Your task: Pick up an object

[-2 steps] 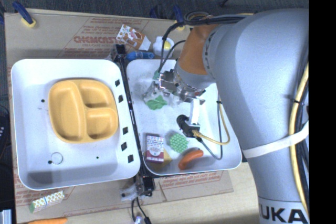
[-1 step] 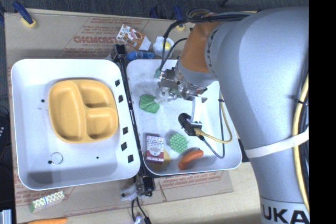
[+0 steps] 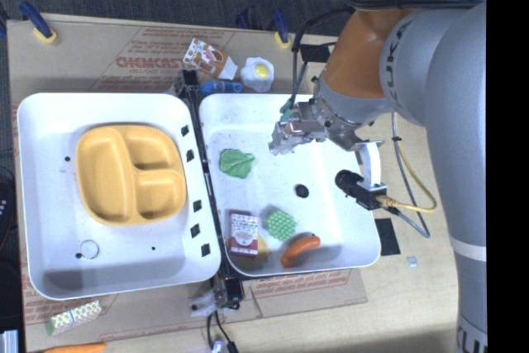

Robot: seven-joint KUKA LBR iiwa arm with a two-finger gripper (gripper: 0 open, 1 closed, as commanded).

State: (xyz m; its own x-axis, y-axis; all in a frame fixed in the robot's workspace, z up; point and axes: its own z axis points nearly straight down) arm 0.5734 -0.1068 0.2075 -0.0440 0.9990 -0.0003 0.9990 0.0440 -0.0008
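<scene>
I am looking down on a bench covered in brown printed cardboard [image 3: 157, 54], with dark ribbed flooring running behind it. The grey arm [image 3: 438, 54] with its orange band is reaching in from the right and hanging over the upper part of the right bin. The left white bin [image 3: 33, 178] is holding a yellow divided tray [image 3: 131, 172], which is sitting near its middle. The right white bin [image 3: 364, 248] is lying just beside it, their rims meeting along a row of black clips.

The gripper [image 3: 285, 138] is hovering over the upper middle of the right bin, and I am seeing nothing between its fingers; whether it is open or closed I cannot tell from this angle.

The pickable things are lying below and to the left of it. A green leafy piece [image 3: 237, 163] is resting at the bin's left centre, near the gripper but apart from it. Along the bottom edge a small red-and-white box [image 3: 243, 233] is standing beside a green dotted round piece [image 3: 280, 222] and an orange sausage shape [image 3: 299, 249], the three crowded close together. A small dark spot [image 3: 301, 192] is showing on the bin floor between the gripper and that cluster.

Outside the bins, at the top, a yellow-and-white object [image 3: 259, 73] and a small printed packet [image 3: 202, 56] are sitting on the cardboard.
</scene>
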